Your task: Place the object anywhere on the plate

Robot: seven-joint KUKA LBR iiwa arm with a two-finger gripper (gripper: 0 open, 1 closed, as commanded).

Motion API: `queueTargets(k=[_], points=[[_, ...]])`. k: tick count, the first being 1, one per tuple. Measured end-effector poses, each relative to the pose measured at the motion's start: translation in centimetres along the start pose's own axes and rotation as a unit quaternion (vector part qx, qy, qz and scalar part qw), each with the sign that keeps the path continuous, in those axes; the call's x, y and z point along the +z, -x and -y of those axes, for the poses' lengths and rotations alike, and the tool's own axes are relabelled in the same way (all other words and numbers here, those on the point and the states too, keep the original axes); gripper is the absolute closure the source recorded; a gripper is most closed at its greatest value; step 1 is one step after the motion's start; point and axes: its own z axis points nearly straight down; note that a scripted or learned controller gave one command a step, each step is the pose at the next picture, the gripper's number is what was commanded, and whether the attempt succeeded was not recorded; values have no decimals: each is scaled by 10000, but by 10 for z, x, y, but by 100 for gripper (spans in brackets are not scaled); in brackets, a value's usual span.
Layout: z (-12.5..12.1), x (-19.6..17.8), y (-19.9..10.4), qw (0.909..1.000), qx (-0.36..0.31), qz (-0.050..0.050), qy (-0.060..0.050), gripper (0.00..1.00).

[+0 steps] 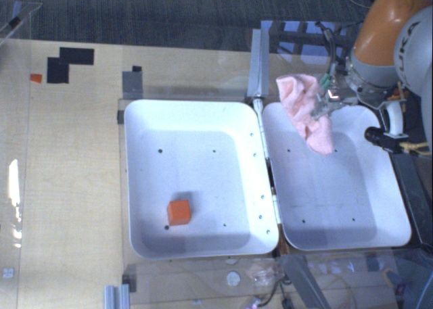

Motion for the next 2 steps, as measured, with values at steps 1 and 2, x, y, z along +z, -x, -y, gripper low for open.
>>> queueTargets(k=[1,2], points=[[-2,-33,-1,10000,-42,-2,13,100],[2,-33,-62,9787,-2055,-10,8,100]])
